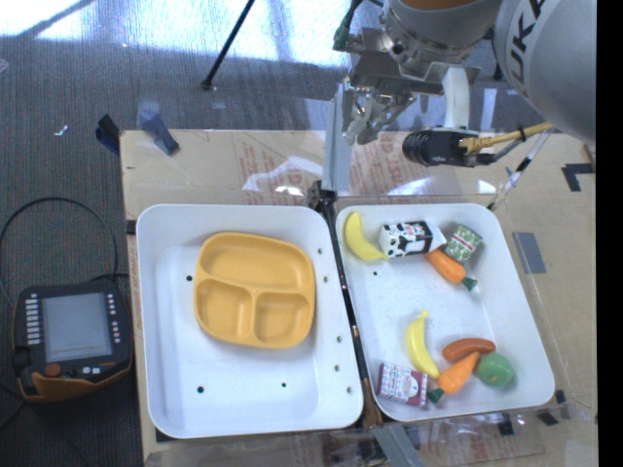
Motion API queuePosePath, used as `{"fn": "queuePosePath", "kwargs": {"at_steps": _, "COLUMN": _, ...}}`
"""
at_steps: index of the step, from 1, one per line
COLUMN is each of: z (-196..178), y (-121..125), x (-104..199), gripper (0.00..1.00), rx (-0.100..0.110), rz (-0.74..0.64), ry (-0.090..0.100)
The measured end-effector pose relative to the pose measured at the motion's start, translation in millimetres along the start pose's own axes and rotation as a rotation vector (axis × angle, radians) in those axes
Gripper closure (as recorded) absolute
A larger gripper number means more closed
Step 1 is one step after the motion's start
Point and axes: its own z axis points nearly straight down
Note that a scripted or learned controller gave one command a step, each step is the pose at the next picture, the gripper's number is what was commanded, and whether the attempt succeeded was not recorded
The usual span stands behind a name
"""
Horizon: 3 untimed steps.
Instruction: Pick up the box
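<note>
Red box (pixel 402 383) in right bin (pixel 516 300): light, stiff carton, crushable; pinch its 2 long flat sides. End effector (pixel 362 123) hovers above, state unclear.

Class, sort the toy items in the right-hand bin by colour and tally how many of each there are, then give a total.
Yellow: 2, banana, banana
Orange: 3, carrot, carrot, sausage
Green: 2, box, round fruit
Black and white: 1, carton
Red: 1, box
Total: 9
</note>
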Motion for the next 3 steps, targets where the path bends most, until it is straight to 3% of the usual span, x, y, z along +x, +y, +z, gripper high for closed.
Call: {"fn": "queuePosePath", "kwargs": {"at_steps": 3, "z": 0, "y": -6, "x": 63, "gripper": 1.0, "rx": -0.001, "rz": -0.003, "ry": 0.0}}
